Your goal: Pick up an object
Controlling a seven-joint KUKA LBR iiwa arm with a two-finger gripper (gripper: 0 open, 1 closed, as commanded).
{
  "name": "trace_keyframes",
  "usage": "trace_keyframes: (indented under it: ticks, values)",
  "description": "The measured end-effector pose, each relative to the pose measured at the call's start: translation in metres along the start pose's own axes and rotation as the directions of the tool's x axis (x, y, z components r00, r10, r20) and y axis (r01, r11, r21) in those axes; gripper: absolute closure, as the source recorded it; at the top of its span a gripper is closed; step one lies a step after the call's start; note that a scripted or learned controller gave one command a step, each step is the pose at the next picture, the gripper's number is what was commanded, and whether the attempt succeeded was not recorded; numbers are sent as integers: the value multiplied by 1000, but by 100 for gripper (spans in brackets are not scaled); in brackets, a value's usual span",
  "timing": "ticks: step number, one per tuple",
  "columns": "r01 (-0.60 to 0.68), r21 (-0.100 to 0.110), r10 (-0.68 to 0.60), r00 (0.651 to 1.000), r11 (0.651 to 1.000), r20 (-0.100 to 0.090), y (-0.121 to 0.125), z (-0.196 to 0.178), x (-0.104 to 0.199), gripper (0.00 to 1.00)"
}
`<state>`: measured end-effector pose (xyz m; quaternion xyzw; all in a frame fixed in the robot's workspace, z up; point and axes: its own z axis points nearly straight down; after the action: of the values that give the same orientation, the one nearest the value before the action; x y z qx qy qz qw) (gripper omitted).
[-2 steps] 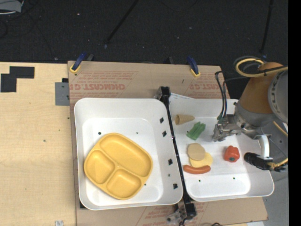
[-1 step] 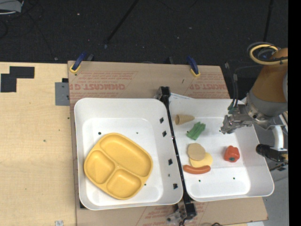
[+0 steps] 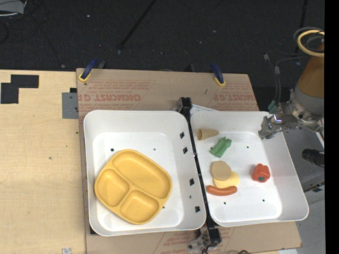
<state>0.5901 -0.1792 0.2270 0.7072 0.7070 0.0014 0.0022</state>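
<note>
Nearest my camera sits the left bin (image 3: 139, 121), which carries a yellow divided plate (image 3: 133, 186) toward its 7 o'clock corner. Beside it, touching along the middle divider, I have the right bin (image 3: 286, 194), both resting on the table (image 3: 37, 163) over a cardboard sheet (image 3: 159, 89) clamped at the far edge.

From my seat the arm (image 3: 312, 83) comes in at 3 o'clock, and the jaws (image 3: 271, 126) hang over the right bin's rim at about 1 o'clock of that bin. I cannot tell whether they are spread or pressed together; nothing is visibly between them.

Candidates, all in the right bin: a tan-and-yellow sandwich piece (image 3: 224, 174) near centre, a red-orange sausage (image 3: 221, 190) touching it at 6 o'clock, a green vegetable (image 3: 220, 147) at 12 o'clock of the sandwich, an ice-cream cone (image 3: 207, 134) at 11 o'clock, and a red pepper (image 3: 260, 173), well apart at 3 o'clock.

My judgement: this is the approach step, no pick made yet. Next I would want the jaws moved toward 7 o'clock over the isolated pepper, then lowered squarely.
</note>
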Motion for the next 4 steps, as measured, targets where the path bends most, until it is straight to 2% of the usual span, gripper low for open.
trace_keyframes:
  ticks: [1,2,4]
  values:
    - [0,1,0,1000,1000,0,1,-50,-1,100]
    - [4,5,-4,1000,1000,-2,17,-43,55,100]
    - [4,6,-4,1000,1000,-2,30,-42,168,100]
